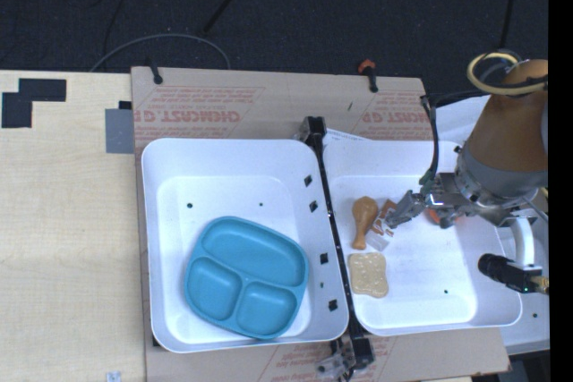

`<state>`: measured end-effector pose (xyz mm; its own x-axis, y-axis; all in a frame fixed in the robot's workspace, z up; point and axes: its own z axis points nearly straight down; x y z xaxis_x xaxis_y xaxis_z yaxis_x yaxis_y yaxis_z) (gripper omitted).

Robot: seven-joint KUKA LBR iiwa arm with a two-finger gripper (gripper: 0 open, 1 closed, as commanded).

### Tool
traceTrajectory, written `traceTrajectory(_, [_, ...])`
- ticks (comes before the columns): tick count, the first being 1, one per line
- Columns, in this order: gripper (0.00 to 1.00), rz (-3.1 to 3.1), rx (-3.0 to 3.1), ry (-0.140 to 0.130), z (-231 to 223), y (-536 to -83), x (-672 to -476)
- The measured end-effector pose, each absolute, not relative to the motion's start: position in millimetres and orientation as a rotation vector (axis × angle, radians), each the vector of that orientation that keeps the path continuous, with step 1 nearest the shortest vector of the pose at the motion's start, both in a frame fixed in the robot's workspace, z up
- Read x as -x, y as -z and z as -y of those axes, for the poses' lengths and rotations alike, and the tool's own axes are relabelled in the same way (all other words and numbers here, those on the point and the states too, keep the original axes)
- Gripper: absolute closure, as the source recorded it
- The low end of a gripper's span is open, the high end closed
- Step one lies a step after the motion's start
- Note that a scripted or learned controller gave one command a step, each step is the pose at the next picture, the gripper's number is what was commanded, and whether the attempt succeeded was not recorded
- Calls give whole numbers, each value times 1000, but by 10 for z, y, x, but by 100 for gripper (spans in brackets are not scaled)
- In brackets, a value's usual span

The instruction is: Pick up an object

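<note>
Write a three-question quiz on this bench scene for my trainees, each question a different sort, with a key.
1. True or false: the blue divided plate lies in the right bin.
2. Which item lies nearest the gripper?
A. chicken drumstick
B. slice of toast
C. blue divided plate
3. Fill in: the slice of toast lies just ___ the chicken drumstick in the picture.

Key: 1 false, it lies in the left bin; 2 A; 3 below.
</note>
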<state>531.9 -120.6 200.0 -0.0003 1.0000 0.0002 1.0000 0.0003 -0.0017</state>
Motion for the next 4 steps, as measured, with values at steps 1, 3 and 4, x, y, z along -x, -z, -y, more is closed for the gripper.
traceTrajectory(1, [0, 2216, 2215, -7, 1174, -1362, -5336])
traceTrajectory(3, [100, 2211, 2227, -2, 1183, -981, -5335])
traceTrajectory(4, [100, 2223, 2221, 1, 1236, -1594, -5375])
